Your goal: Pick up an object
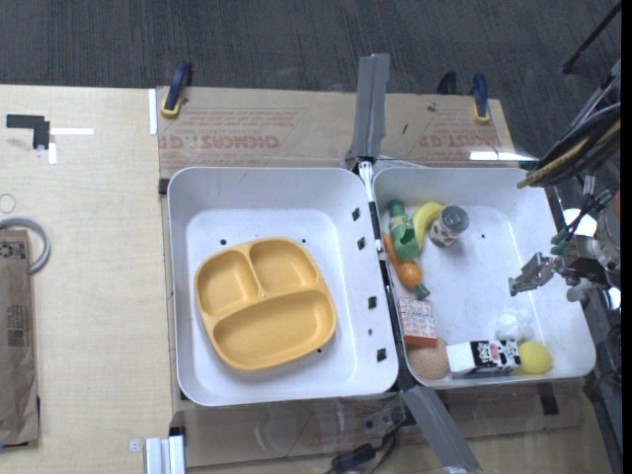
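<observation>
Jaws (533, 275) above right bin (494, 197); yellow plate (265, 302) in left bin (188, 265)

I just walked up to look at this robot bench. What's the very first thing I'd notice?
Most likely the big yellow divided plate, lying alone in the left bin. Next, the colourful jumble along the left and bottom edges of the right bin: a banana, a green bottle and a lemon. The gripper hangs at that bin's right side.
</observation>
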Controlling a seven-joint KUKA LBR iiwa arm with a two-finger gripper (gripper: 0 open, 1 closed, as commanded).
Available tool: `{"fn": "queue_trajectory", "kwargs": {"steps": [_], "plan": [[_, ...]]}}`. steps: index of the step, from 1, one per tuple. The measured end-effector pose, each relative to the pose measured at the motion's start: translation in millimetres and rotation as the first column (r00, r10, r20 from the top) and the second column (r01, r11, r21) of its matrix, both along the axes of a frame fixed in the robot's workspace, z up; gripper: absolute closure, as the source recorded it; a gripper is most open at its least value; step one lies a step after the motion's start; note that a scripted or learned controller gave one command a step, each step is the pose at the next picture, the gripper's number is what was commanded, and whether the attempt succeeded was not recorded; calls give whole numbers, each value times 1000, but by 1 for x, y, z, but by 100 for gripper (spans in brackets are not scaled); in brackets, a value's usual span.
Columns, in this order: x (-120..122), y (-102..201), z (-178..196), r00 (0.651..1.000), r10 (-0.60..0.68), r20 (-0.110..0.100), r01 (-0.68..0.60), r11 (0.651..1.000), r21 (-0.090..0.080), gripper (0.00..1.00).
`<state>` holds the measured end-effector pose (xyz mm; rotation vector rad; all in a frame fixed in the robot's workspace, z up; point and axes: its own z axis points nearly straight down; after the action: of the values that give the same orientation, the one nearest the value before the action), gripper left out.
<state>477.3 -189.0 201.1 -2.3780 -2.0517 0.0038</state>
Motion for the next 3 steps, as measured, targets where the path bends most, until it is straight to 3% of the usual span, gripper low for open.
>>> {"fn": "queue_trajectory", "kwargs": {"steps": [1, 2, 3], "plan": [[0, -30, 4, 999, -50, 1, 50, 999, 0, 0], [39, -6, -110, 1000, 26, 2, -26, 1000, 0, 0], [13, 8, -110, 997, -84, 0, 84, 997, 1, 0]]}}
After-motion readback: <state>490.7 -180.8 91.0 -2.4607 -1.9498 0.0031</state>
